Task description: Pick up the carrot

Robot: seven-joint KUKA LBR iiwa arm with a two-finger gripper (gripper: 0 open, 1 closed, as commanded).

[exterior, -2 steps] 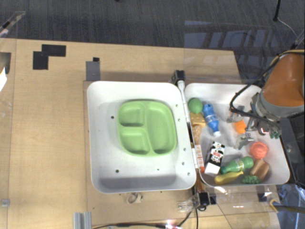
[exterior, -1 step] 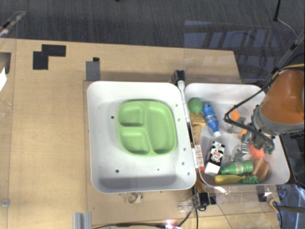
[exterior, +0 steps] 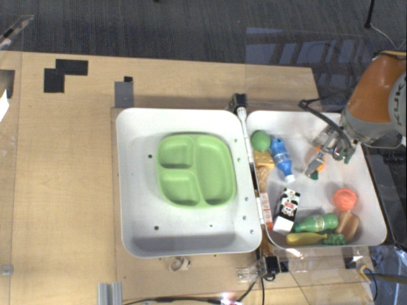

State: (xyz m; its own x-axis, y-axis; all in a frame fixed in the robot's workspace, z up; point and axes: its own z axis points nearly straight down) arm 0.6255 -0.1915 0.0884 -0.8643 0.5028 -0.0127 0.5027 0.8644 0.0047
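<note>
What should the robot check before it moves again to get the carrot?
1. Gripper is over the right bin: ok.
2. Something small and orange sits at the fingertips; is it the carrot: cannot tell.
3. Firm grip on it: cannot tell.
4. Blue bottle is apart from the gripper: ok.
5. Green divided plate in the left bin is out of the way: ok.
6. Orange round toy lies apart from the gripper: ok.

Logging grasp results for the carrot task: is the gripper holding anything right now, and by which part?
Cannot be told. The gripper hangs over the right bin with something small and orange at its tips, too small to identify.
</note>
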